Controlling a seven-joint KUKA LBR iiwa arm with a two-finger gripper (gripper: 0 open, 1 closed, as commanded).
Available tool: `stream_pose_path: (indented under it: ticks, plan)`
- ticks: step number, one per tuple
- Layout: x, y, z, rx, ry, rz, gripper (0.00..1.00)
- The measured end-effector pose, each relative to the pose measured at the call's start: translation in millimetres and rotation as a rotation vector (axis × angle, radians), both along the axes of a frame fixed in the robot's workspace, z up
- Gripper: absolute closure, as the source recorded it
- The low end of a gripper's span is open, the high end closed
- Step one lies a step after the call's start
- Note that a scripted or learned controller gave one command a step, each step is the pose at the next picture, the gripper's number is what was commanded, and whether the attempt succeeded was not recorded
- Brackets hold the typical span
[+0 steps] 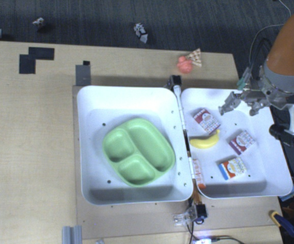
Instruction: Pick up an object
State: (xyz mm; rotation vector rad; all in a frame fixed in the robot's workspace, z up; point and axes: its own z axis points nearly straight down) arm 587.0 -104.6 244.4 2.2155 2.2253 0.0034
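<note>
A tan wooden bench [30, 151] carries two white bins, beyond it dark carpet. The left bin [93, 108] holds a green divided plate [138, 150]. In the right bin [276, 179], a yellow banana [204, 142] lies near the dividing wall; one small carton [206, 120] sits just behind it, a second [241, 142] to its right, a third [232, 168] right and forward. The gripper [240, 104], fingers spread and pinching nothing, hangs over the bin's rear, right of and behind the banana.
</note>
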Motion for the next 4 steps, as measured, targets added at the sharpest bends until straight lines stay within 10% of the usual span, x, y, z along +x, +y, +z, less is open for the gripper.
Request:
stream_pose_path:
  ticks: [1, 2, 3, 4]
  plan:
    - [43.0, -22.9, -124.8, 0.0, 0.003, -0.002, 0.0]
    - [-1.7, 12.4, -157.8, -0.001, -0.005, -0.003, 0.0]
    - [0.5, 12.9, -145.8, -0.002, -0.012, -0.003, 1.0]
    - [-27.6, 93.4, -59.0, 0.001, -0.002, 0.0, 1.0]
